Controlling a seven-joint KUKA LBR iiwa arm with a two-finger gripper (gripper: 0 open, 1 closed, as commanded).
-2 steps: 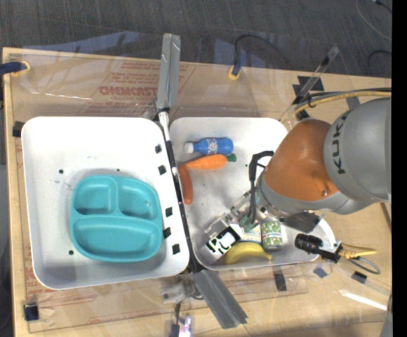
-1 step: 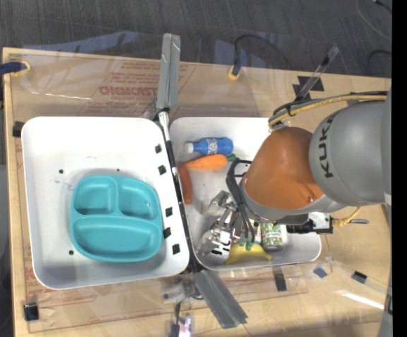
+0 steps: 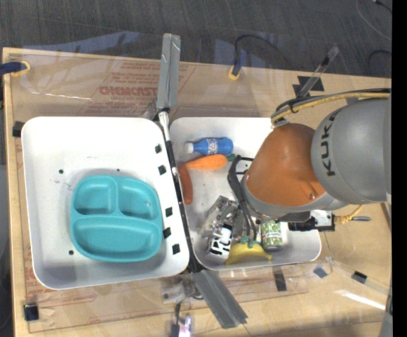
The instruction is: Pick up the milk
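My pincer (image 3: 226, 225) is low in the right bin (image 3: 202, 133), over the black-and-white milk (image 3: 219, 243); my wrist hides much of it, and I cannot tell its state. Beside the milk: banana (image 3: 249, 254), can (image 3: 271, 235). Behind: carrot (image 3: 207, 163), bottle (image 3: 209, 147). Left bin (image 3: 42, 139): teal tray (image 3: 116, 217).

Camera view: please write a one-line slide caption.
Grey arm's gripper low in the right white bin, over a black-and-white milk carton.
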